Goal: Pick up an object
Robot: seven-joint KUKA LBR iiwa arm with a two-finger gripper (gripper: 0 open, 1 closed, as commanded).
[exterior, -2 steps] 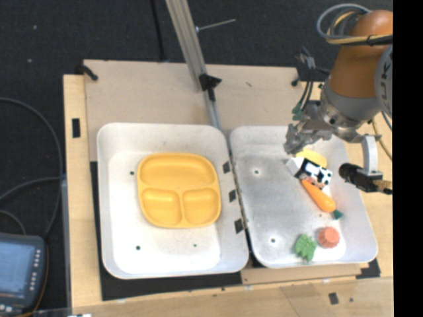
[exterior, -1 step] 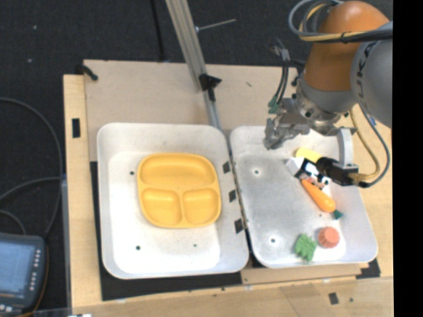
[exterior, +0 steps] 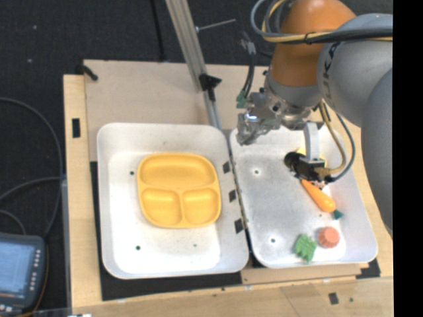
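Where the hand hangs at the right bin's corner, its spread is unreadable.

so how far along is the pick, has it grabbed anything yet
Done: nothing looks picked. The orange toy carrot, the small green leafy toy and the round red-orange toy all lie on the floor of the right white bin. In hand: the gripper is at that bin's far left corner, apart from all three. Left: reach one, grasp it, lift.

The plate is yellow, the carrot orange, the toy green.
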